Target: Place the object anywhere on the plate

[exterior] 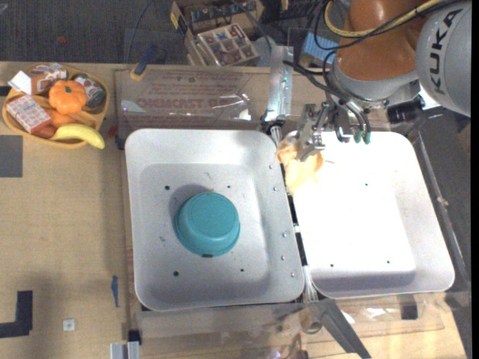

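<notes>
The gripper (308, 142) hangs over the far left corner of the right bin (389, 230), right by the seam where the two bins meet, and from where I stand its fingers look drawn in on a pale yellow-orange object (301, 167), a soft, crumpled-looking thing that droops just below the fingertips. The object seems to be pinched at its top edge, with the rest of it dangling over the bin's left rim; I can't make out what it is, as it is blurred and washed out against the white. Above the fingers the wrist is a clutter of metal fittings and little green-tipped parts, and behind that swells the orange band of the arm (382, 17), with yellow cables looping over it, coming in from the right. Over in the left bin (150, 163) sits the plate (208, 224), a teal round dish, somewhat left of that bin's middle and well apart from the gripper and its load. Beyond the bins, at the far left of the bench, a yellow tray (15, 114) holds toy food: a small orange pumpkin (67, 97), a banana (78, 134) and a few printed boxes.
</notes>
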Motion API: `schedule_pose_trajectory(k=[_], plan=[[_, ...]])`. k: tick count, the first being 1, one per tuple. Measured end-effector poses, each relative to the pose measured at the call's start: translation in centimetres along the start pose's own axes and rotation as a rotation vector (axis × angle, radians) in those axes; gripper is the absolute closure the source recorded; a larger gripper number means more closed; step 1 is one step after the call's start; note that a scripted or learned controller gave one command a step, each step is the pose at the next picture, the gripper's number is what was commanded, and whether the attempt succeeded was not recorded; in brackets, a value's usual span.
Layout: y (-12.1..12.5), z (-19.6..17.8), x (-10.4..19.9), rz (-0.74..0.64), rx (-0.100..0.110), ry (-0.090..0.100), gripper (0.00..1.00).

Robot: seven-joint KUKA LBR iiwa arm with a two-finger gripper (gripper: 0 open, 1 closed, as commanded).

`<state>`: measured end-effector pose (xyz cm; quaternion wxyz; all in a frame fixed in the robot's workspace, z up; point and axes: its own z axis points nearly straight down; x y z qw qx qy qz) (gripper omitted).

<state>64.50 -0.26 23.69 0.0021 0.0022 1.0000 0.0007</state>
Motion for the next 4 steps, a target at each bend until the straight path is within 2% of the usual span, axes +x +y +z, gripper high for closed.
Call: schedule_pose_trajectory(k=[1, 2, 3, 4], plan=[[5.8, -0.4, -0.4, -0.008, -0.001, -0.004, 1.0], [12.0, -0.1, 0.3, -0.008, -0.001, -0.003, 1.0], [17.2, 0.4, 0.8, -0.007, -0.002, -0.003, 1.0], [17.2, 0.3, 0.8, -0.007, -0.002, -0.004, 0.0]])
